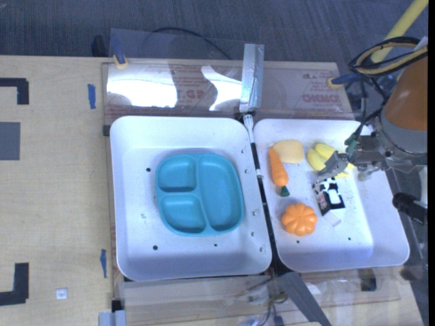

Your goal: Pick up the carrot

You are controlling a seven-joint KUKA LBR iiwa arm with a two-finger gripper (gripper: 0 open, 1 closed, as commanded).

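Observation:
The carrot point(277, 170), orange with a small green tip, lies in the right bin point(380, 246) close to its left wall, pointing toward the front. My gripper point(330, 191) hangs over the middle of that bin, to the right of the carrot and apart from it. Nothing of the carrot is under it or covered by it.
Near the carrot lie a pale yellow piece point(289, 151), a bright yellow piece point(319, 157) partly under the wrist, and an orange pumpkin point(300, 219) in front. The left bin point(129, 243) holds a blue divided plate point(199, 193). The arm point(408, 111) comes in from the right.

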